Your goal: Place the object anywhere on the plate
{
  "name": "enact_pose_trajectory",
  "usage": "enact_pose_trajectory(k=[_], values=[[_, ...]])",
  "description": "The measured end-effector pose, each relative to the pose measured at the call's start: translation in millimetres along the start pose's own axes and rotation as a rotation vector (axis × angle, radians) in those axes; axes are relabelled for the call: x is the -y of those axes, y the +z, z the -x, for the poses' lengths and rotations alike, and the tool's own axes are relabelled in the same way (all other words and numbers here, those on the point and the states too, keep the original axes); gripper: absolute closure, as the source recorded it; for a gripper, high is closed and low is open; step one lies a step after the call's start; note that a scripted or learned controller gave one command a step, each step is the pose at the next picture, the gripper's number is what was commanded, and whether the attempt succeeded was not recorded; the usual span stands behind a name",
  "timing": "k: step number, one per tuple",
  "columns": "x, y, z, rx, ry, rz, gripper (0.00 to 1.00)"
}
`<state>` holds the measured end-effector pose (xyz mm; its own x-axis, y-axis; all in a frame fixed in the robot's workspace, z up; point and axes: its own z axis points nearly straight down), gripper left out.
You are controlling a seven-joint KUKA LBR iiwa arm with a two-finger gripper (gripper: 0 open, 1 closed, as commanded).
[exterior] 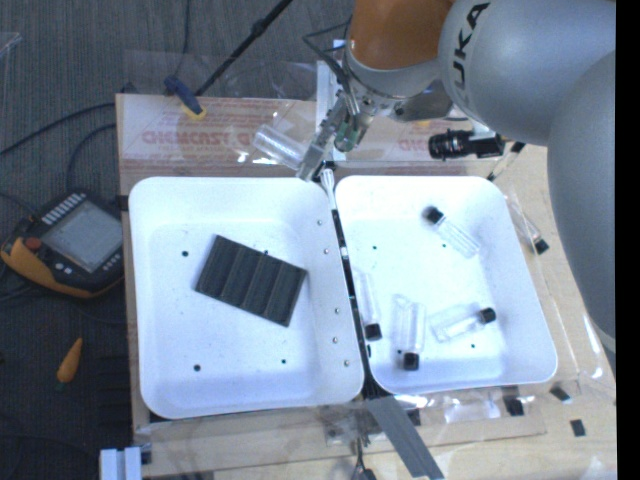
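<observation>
A clear vial (278, 146) with no visible cap sits pinched in the gripper (312, 160) at upper centre of the frame, above the far rims where the two bins meet. The dark ribbed plate (249, 279) lies tilted in the left bin (160, 208). The right bin (500, 218) holds four black-capped clear vials (449, 228), scattered from its upper middle to its lower left. A handheld controller (70, 243) rests at left.

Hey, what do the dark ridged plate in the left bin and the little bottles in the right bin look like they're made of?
The plate looks like matte dark grey plastic or rubber: dull, with moulded ribs. The bottles seem to be clear glass or plastic with black caps, since the white bin shows through them.
</observation>
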<state>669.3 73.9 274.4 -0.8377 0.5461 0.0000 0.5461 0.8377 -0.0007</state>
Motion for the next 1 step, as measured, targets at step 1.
enact_pose_trajectory(k=[1], values=[[-48.0, -24.7, -44.6, 0.0, -0.267, 0.001, 1.0]])
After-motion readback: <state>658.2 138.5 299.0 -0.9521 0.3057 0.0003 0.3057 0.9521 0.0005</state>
